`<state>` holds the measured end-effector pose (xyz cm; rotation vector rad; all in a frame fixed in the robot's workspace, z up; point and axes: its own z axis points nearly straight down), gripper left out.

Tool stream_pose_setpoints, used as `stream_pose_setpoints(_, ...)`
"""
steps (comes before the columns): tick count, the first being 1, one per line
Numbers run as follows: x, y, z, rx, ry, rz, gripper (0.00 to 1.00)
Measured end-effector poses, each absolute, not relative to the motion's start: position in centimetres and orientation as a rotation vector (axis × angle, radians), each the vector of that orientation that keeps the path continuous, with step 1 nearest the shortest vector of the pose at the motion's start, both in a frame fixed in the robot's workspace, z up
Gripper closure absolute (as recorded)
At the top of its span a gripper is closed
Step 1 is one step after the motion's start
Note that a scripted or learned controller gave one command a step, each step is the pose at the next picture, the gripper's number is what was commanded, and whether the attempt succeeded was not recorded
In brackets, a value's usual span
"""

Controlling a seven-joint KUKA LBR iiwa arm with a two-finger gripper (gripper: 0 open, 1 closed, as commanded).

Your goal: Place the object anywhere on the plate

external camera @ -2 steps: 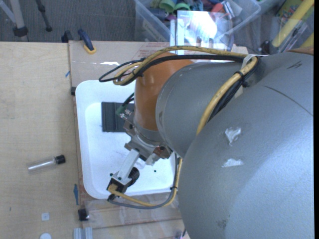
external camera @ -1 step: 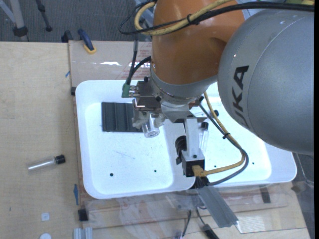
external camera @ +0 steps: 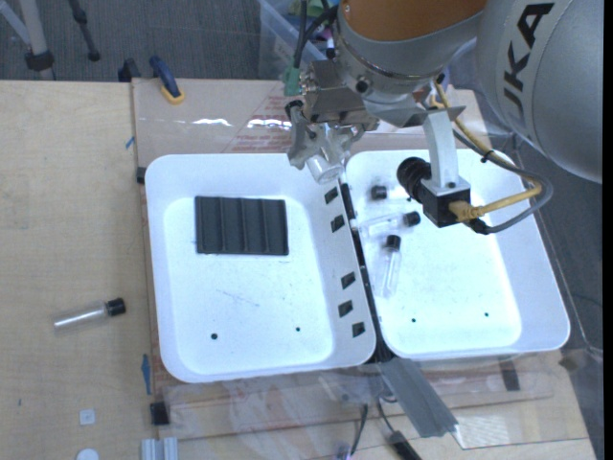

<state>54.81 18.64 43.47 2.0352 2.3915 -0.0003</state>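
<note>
Your gripper (external camera: 324, 159) hangs over the far edge of the bins, just above the spot where the left bin (external camera: 163, 286) and the right bin (external camera: 536, 305) meet. You cannot tell from this view if it is wide open or closed.

Look in the right bin for the clear tubes. The first tube (external camera: 393, 274) lies close to the wall beside the left bin. Its long side runs from near to far in the view. Its black-capped end points to the far side, toward the gripper. The second tube (external camera: 375, 225) lies just past it. This one lies across, from left to right, and its black-capped end points to the right of the view. The two tubes come very close there, and you cannot tell if they touch. A small black piece (external camera: 378, 192) sits alone a bit farther back.

The dark plate (external camera: 241, 225) lies flat in the far half of the left bin. Its ridges run near to far. It is well apart from both tubes, with the bin walls in between.

A third tube (external camera: 81, 316) lies on the tabletop (external camera: 67, 180), outside the bins, at the left of the view. It lies almost left to right, with its black-capped end toward the left bin.
</note>
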Motion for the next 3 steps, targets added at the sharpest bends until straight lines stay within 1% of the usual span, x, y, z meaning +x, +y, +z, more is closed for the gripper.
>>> stream_pose_setpoints(1, 48.8, 21.4, 29.8, 1.767, 2.599, -0.004, 1.00)
stream_pose_setpoints(2, 47.9, 21.4, 43.5, 1.741, 2.615, -0.001, 1.00)
stream_pose_setpoints(3, 47.9, 21.5, 43.4, 2.284, 2.156, 0.000, 1.00)
